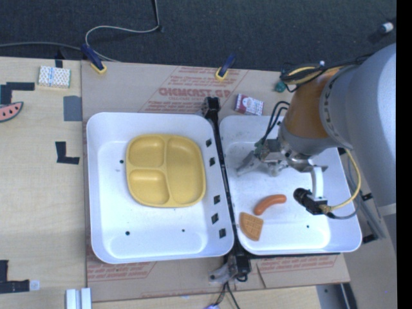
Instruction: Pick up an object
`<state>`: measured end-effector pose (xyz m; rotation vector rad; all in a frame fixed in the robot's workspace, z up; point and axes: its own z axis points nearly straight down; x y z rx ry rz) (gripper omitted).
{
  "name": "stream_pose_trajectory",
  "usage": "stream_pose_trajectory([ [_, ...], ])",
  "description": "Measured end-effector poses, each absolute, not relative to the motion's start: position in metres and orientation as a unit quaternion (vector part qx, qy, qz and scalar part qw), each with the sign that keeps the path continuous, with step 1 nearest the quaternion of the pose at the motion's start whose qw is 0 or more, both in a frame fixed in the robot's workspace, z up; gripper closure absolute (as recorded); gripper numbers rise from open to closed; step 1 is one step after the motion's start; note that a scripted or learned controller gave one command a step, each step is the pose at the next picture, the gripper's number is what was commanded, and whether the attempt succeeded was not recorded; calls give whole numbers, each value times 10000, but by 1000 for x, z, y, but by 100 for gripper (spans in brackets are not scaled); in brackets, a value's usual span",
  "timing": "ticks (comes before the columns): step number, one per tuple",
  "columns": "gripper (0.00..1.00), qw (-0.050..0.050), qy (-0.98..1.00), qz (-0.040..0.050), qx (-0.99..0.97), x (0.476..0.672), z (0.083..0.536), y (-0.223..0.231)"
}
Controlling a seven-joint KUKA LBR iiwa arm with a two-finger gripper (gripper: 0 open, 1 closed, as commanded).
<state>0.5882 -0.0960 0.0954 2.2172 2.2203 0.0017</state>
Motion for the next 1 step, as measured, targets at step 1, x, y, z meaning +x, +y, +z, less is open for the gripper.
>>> stream_pose_trajectory([
  [1,0,12,7079,5,7063,652,85,-103],
])
